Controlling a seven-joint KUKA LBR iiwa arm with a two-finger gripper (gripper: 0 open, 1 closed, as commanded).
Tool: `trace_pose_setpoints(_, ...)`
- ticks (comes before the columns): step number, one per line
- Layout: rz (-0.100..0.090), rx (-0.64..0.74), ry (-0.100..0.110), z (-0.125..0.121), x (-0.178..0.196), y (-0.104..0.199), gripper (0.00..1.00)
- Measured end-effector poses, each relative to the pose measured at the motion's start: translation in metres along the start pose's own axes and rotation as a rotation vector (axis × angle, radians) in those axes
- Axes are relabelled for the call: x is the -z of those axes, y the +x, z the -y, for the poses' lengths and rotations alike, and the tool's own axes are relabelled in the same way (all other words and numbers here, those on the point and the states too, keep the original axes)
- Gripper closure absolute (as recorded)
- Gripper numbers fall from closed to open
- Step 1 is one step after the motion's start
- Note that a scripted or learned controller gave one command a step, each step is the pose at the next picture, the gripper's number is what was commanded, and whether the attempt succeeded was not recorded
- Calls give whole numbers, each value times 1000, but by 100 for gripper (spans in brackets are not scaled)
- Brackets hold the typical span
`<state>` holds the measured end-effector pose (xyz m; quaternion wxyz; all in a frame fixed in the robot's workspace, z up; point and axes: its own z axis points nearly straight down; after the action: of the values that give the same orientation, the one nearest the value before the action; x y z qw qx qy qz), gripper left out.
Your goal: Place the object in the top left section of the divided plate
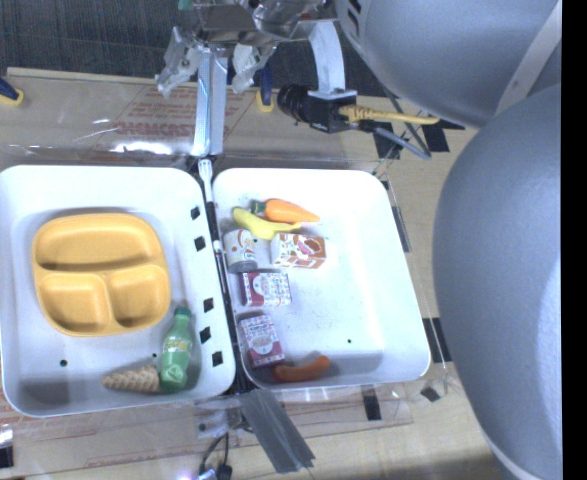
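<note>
Yellow plastic, the divided plate [100,273] lies in the left bin [13,198], long axis running nine to three, its one wide section along the top. The end effector [213,63] hangs beyond the bins' far edge, so the plate lies toward seven o'clock from it. Whether it grips anything I cannot tell.

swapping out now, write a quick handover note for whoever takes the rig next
Gripper: raised above the far edge of the bench, behind both bins, nothing between its fingers.
Divided plate: yellow, in the left bin, all sections bare.
Also in the left bin, near edge: green bottle and ice cream cone.
Right bin: carrot, banana, small cartons and a sausage.
Done: nothing placed yet.
Left: pick the object and set it in the plate's top left section.
</note>
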<state>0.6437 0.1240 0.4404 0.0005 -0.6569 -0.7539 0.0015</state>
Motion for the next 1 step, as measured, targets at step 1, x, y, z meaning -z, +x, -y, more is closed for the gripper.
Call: trace_pose_setpoints(1, 1, -57, 5, -18, -138, 37, 0)
